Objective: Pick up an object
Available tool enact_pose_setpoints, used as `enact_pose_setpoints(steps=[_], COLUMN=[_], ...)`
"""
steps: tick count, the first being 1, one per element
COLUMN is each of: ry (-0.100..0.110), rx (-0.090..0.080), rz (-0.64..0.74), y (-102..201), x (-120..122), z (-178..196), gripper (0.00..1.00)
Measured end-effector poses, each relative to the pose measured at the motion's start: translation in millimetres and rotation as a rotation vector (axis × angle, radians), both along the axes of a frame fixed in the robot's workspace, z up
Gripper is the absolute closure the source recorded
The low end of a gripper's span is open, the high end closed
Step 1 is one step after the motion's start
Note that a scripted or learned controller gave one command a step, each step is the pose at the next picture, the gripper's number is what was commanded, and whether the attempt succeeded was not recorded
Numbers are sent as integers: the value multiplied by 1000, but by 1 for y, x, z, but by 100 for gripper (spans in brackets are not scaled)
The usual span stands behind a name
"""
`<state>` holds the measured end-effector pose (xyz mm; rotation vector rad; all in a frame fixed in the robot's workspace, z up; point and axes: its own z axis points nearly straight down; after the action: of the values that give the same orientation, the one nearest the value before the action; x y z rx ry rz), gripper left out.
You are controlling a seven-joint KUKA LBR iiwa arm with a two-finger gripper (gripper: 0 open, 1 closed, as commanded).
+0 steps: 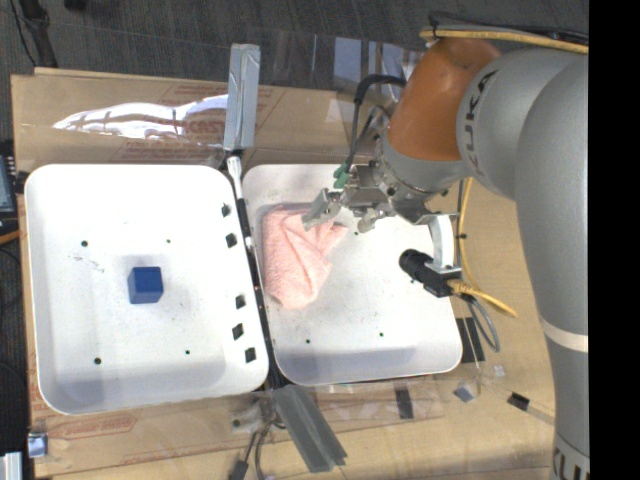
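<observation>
A crumpled pink cloth (293,255) lies in the right bin (385,353), against its left wall. My gripper (338,211) hangs over the cloth's upper right corner, and the cloth's top edge reaches up to the fingertips. From this angle I cannot make out how the gripper stands on the cloth. A small blue cube (146,284) sits in the left bin (60,368), far from the gripper.
The grey arm with its orange band (440,103) fills the upper right and overhangs the right bin's far corner. A black fitting (424,271) with yellow cable sits at that bin's right rim. Black clips (242,298) line the divide between the bins.
</observation>
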<state>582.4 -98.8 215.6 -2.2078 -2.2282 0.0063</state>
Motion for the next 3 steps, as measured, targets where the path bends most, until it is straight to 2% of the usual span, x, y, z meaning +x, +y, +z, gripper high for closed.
enact_pose_setpoints(steps=[1,2,3], ry=[-11,-5,-3], rx=[-1,-2,-1], rz=[146,-41,-69], y=[-41,-70,-8], x=[50,36,28], z=[-121,5,-120], gripper=[0,0,0])
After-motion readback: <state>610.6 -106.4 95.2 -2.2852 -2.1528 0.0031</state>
